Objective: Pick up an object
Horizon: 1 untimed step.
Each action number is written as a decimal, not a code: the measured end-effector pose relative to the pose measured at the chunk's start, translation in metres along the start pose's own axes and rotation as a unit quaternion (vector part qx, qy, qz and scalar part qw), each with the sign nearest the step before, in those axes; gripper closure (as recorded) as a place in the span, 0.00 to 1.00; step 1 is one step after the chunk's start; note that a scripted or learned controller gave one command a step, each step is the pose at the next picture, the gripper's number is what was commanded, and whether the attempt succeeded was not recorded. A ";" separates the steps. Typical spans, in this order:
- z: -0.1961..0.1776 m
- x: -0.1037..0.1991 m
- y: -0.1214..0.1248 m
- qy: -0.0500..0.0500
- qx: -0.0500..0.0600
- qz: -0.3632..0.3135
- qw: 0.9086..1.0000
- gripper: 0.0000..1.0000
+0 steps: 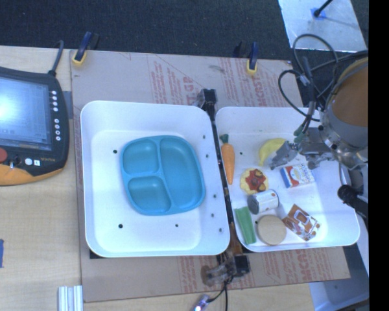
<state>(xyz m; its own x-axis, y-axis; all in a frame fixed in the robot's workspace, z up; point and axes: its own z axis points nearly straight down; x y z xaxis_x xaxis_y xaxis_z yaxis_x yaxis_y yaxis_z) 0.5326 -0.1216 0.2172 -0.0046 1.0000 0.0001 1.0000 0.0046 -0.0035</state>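
— Nothing is lifted yet. The gripper [286,153] hangs low in the right bin [350,235], fingers spread, gripping nothing.
— What's nearest?
— A yellow lemon [270,149] just beside it; below lie a small white carton [298,175], a can [263,201] and a carrot [228,162].
— So the pick remains?
— I judge so.

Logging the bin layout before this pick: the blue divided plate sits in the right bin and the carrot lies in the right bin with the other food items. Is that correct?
One detail is off. The camera view shows the blue divided plate in the left bin, not the right one. The carrot does lie in the right bin with the other food items.
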 end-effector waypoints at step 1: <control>0.121 0.022 0.026 0.000 0.001 0.000 1.000 0.00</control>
<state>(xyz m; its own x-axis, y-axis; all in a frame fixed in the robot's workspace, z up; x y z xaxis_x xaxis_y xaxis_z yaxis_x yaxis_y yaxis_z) 0.5585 -0.0998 0.0963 -0.0050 1.0000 -0.0008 1.0000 0.0050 -0.0060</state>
